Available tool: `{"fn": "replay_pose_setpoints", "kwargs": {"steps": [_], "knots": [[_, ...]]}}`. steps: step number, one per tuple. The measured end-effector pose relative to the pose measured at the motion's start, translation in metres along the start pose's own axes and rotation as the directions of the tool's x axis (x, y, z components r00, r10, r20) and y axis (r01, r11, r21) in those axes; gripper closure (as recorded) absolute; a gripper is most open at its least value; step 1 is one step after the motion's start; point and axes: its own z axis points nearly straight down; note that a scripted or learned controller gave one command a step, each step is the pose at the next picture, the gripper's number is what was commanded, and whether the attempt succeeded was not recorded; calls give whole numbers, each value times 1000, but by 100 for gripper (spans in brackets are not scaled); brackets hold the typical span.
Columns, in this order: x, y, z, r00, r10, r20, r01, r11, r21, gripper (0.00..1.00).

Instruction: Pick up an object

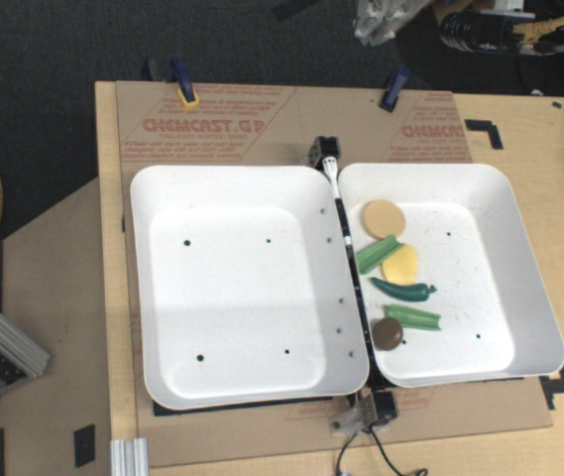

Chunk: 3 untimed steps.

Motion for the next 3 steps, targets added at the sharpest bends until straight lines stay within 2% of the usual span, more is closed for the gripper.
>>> {"fn": "replay_pose_setpoints", "kwargs": {"steps": [1,2,3], "knots": [[71,-18,140,1000,-1,2,1,1000,28,100],[124,-2,111,1000,0,-1,0,1000,7,100],[139,-1,5,1000,3,-3,-3,1000,-2,100]]}}
